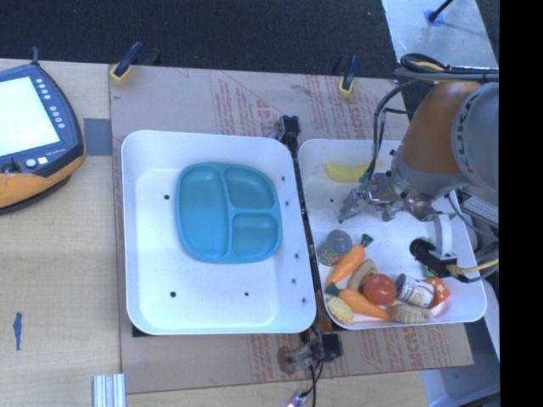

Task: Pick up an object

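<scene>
Near edge of right bin: corn, carrots, tomato and small can clustered together. Mid-bin: gripper hangs above the bare floor, jaws slightly parted, nothing between them. Far corner: banana. Left bin holds a blue divided plate.

Bright, even light from above floods the counter, and both white bins run close to blown out, the left bin losing nearly all surface detail. Shadows stay short and soft, tucked just under the bin rims. A hot white patch glares off the floor at top right, while the background behind it sinks to near black. The whole picture is slightly soft, small items smeared.
</scene>
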Tool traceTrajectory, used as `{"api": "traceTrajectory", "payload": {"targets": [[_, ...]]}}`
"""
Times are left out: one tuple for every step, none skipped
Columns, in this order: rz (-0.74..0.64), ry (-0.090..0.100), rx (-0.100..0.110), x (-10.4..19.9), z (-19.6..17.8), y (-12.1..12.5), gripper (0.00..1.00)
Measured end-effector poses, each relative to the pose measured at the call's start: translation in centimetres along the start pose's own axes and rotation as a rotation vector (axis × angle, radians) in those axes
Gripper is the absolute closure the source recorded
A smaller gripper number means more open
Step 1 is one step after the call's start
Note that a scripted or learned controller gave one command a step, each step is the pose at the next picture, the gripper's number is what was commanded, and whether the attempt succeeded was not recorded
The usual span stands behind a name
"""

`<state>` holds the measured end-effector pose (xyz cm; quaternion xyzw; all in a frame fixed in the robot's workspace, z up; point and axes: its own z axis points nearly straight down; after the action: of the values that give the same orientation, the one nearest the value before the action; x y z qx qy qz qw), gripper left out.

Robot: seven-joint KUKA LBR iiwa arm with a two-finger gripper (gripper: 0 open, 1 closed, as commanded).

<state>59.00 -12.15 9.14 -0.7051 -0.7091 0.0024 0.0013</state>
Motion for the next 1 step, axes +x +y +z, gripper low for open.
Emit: {"api": "traceTrajectory", "payload": {"targets": [[0.001, 0.002, -0.002, -1.43, -0.10, 6.63, 0.00]]}}
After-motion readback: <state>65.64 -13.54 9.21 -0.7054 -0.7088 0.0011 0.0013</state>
